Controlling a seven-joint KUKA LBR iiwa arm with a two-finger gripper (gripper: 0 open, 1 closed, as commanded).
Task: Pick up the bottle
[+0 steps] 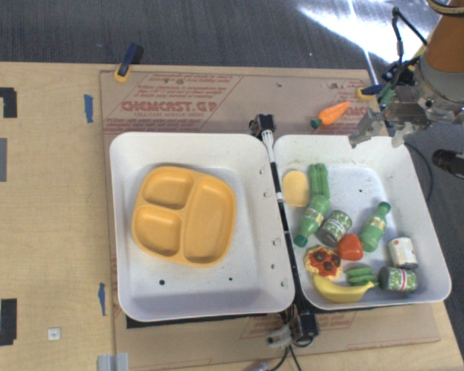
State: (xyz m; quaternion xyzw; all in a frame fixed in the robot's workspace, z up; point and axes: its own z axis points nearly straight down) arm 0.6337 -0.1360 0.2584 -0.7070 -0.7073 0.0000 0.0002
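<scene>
Pincer hovering above the right bin's far rim, bottle lying below and toward the near side.

The grey two-finger pincer [377, 134] is hanging with its fingers slightly apart, gripping nothing. The small green plastic bottle [375, 225] is resting in the shallow white right bin [429, 230], well apart from it, its long axis tilting cap-up-right between a red toy pepper [350, 246] and a white can [402, 250].
</scene>
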